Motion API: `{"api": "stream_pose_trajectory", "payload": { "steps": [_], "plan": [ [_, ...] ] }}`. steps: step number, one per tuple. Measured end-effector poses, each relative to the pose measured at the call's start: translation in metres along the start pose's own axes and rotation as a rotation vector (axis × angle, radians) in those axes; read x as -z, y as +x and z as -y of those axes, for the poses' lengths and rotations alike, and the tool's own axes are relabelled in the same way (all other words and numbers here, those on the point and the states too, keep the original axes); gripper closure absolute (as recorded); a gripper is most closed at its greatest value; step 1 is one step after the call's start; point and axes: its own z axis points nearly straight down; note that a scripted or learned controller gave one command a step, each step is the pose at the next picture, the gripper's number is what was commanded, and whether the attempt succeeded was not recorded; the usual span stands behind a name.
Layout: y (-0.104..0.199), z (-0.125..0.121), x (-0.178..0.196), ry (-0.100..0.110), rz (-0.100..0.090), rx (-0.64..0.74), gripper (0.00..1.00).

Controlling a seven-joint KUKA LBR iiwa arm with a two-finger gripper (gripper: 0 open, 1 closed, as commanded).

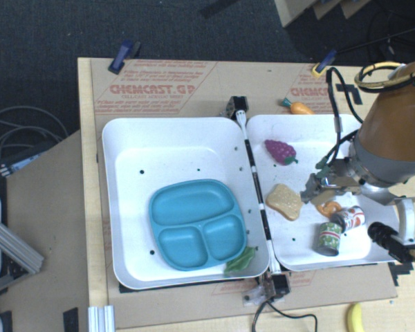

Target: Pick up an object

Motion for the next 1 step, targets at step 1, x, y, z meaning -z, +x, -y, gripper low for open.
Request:
{"api": "stream_pose_trajectory", "payload": {
  "steps": [1],
  "plan": [
    [0.0405,-0.0138,-0.0065,-0.001,0.000,0.000,1.00]
  ]
}}
